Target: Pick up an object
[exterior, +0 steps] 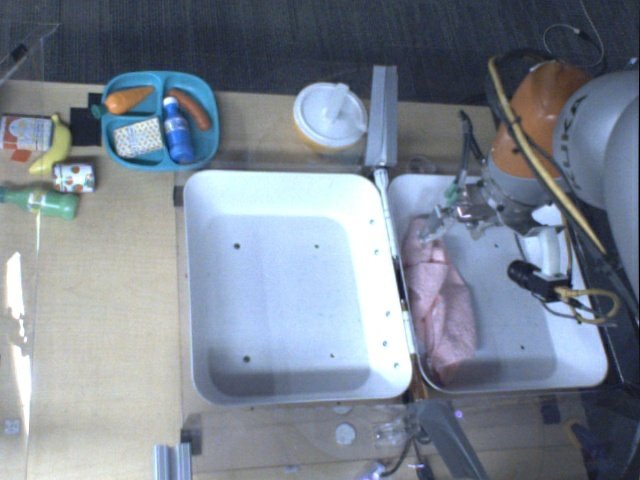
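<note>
Pink cloth (440,303) in right bin (575,368), arm (590,118) above

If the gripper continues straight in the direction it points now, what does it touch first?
Most likely the pink cloth in the right bin. The gripper hangs over the cloth's upper end, pointing down and left, though one slanted view leaves height unclear.

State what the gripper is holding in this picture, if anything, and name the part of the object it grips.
It cannot be told. The gripper sits at the upper end of the pink cloth in the right bin, but no cloth visibly lies between its fingers.
</note>
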Controlling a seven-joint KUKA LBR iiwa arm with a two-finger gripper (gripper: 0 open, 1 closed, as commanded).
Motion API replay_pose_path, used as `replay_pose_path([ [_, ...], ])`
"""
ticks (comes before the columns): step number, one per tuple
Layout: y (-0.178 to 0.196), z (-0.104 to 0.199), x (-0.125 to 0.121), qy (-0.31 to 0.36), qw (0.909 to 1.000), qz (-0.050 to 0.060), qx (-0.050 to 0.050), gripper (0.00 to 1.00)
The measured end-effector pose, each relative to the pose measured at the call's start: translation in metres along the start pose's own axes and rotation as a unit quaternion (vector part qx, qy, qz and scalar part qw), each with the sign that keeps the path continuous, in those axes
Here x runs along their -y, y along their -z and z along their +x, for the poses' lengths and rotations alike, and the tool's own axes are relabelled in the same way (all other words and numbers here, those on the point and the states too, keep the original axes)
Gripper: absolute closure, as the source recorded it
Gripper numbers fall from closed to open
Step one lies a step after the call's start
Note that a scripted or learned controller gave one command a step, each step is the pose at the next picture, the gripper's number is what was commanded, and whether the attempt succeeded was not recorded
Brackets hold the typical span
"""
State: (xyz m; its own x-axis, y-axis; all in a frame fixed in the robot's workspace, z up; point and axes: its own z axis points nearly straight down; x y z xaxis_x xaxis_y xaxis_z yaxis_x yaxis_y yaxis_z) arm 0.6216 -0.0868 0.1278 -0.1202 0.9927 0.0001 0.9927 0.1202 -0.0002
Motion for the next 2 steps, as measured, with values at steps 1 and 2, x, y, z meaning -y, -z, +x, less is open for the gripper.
replay_pose_path([
  [1, 0.012, 0.002, 0.032, 0.013, 0.9999, -0.001, 0.000, 0.00],
  [2, -0.020, -0.043, 0.012, 0.134, 0.9910, -0.003, 0.001, 0.00],
])
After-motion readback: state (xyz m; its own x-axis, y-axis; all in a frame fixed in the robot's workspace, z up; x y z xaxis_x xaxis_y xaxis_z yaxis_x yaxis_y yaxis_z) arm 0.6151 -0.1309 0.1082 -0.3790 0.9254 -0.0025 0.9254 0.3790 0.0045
